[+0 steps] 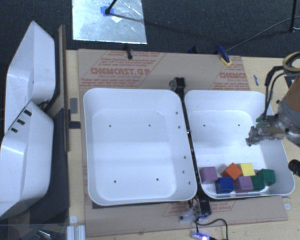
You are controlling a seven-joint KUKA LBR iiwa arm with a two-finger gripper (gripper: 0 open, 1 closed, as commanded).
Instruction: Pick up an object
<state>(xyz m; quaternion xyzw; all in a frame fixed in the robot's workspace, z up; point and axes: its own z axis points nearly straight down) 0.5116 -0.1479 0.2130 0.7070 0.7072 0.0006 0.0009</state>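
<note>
Several small blocks lie clustered at the near edge of the right bin (225, 129): a purple block (208, 174), a blue block (224, 185), an orange block (233, 171), a yellow block (247, 169), a second purple block (244, 183) and a green block (264, 178). My gripper (257, 135) hangs over the right side of that bin, above and behind the blocks, apart from them. Nothing shows between its fingers.
The left bin (135, 144) sits beside the right one, with a black divider clamp (179, 84) between their far corners. Two white tubs (25, 119) stand stacked off the bench's left edge. A metal sheet (109, 14) lies behind.
</note>
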